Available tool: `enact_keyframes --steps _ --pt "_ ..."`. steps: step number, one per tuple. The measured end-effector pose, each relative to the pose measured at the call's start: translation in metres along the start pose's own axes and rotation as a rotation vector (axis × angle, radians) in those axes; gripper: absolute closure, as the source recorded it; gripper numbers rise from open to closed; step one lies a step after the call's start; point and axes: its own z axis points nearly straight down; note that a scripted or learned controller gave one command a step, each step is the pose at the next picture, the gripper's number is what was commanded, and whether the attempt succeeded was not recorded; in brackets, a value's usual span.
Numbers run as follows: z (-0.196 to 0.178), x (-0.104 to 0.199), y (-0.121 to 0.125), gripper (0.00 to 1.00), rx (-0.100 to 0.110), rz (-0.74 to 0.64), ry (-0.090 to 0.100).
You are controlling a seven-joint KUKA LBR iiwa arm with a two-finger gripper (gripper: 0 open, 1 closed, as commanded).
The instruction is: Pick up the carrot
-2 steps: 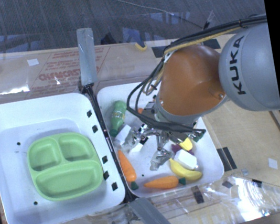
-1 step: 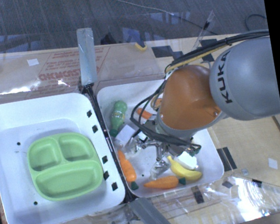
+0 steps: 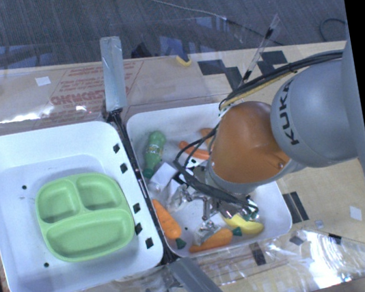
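Observation:
Two carrots lie in the right bin [image 3: 276, 210]. One carrot [image 3: 167, 218] rests along the bin's left wall, pointing toward the front. The other carrot [image 3: 211, 242] lies along the front wall, with a green end to its right. My gripper [image 3: 204, 216] hangs low over the bin floor between the two carrots, under the orange wrist band [image 3: 248, 143]. It is close to the front carrot, and whether it touches it is unclear. The wrist hides part of the bin's middle.
A green bottle-shaped toy [image 3: 153, 150] lies at the right bin's back left. Orange pieces [image 3: 197, 148] sit beside the wrist, and a yellow toy [image 3: 245, 225] lies at the front right. The left bin [image 3: 0, 172] holds a green divided plate [image 3: 83, 215].

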Motion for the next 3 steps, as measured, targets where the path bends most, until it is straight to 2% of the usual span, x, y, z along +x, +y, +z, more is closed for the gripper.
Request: enact_keyframes --steps 1,2,3 --pt "-0.010 -0.002 0.002 1.00 0.000 -0.011 -0.001" --pt "0.000 -0.001 -0.020 1.00 0.001 -0.094 -0.003" --pt "-0.001 -0.003 -0.054 1.00 0.002 -0.324 -0.003"
